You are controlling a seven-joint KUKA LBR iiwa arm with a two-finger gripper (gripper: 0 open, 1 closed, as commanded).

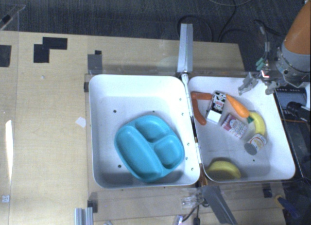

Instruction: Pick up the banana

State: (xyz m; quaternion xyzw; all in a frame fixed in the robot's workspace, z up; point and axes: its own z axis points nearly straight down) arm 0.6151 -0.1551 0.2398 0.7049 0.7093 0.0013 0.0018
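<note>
While hanging over the far edge of the right bin (286, 141): gripper (256, 87), fingers spread apart, nothing between them.

In the camera view, banana (258, 123) lying in the right bin near its right wall, touching the carrot (237, 106) at its far end, a small can (255, 144) just beside its near end. Blue divided tray (148, 147) in the left bin (104, 122).
</note>
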